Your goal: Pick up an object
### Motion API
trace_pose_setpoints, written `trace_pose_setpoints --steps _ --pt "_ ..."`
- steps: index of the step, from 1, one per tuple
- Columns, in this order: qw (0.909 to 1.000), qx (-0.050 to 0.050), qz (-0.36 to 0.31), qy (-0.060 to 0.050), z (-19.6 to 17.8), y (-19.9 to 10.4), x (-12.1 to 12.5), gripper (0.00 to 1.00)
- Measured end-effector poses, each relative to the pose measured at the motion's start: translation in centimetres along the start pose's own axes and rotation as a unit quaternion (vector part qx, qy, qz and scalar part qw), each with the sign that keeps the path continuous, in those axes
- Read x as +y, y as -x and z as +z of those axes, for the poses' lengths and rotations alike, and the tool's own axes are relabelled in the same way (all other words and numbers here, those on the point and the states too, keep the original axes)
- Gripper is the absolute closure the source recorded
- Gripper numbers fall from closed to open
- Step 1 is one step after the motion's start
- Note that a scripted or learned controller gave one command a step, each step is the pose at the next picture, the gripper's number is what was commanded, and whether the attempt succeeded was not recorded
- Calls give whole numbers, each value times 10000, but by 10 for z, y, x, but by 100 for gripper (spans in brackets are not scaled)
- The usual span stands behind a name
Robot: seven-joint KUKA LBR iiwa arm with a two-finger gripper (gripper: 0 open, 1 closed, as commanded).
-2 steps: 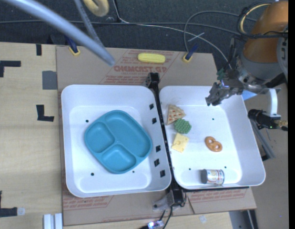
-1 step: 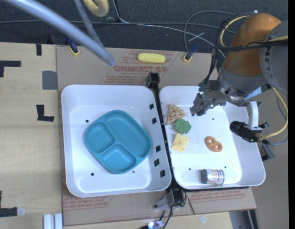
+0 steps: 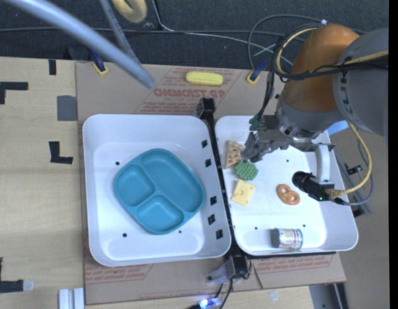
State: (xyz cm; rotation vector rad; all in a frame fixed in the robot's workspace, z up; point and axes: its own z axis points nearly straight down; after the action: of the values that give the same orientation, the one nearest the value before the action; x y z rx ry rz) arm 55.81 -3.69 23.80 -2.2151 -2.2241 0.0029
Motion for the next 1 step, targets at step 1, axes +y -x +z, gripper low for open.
trace_pose_setpoints --steps 1 --pt "10000 5 -9 1 -6 -49 -17 100"
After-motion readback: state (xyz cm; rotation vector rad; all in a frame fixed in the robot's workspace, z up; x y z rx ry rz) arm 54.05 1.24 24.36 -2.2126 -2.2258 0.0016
